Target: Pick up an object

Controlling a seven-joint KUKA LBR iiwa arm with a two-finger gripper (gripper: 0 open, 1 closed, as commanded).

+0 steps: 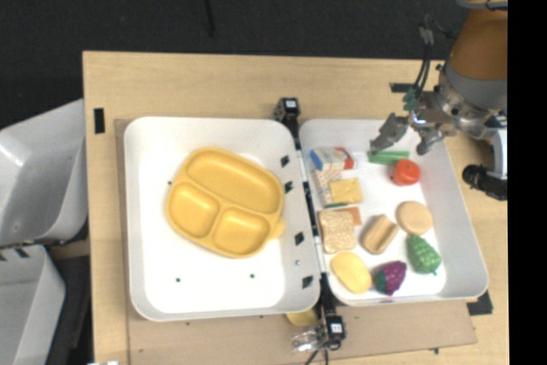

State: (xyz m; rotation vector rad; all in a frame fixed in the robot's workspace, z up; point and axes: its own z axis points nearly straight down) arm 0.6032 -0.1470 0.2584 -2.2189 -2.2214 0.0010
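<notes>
— Where's the gripper (408, 132)?
— Over the right bin's (457, 209) far end, fingers spread, holding nothing.
— And the toy food?
— The green piece (389, 156) lies just below it, beside the tomato (406, 173).

Grey arm (475, 94), orange band, thin black cables, metal hand (408, 137).
</notes>
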